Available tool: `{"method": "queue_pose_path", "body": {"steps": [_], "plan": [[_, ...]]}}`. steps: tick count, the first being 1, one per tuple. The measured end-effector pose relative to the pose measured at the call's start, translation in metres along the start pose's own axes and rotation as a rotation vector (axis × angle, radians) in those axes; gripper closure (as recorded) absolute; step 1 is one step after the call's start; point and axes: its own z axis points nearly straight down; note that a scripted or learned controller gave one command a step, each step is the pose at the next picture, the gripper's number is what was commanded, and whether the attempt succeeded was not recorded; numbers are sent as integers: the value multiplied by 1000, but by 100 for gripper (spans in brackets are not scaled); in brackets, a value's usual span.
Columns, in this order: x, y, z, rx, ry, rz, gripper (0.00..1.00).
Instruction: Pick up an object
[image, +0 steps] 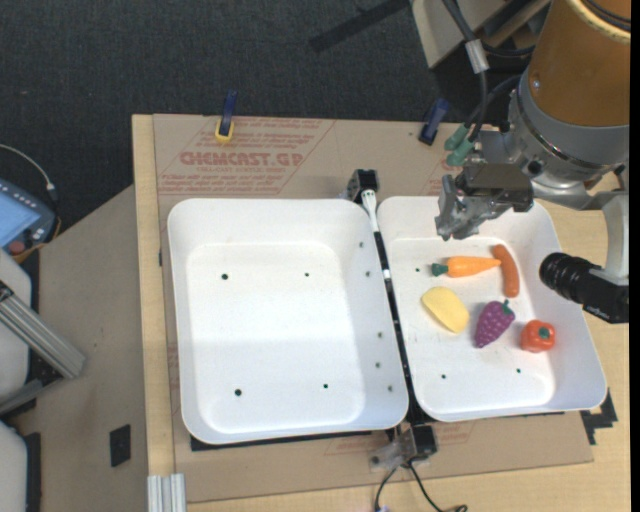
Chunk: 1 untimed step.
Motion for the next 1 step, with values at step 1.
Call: {"method": "queue_pose_path", "body": {"steps": [1], "plan": [[-9, 9, 40, 11, -2, 5, 100]]}}
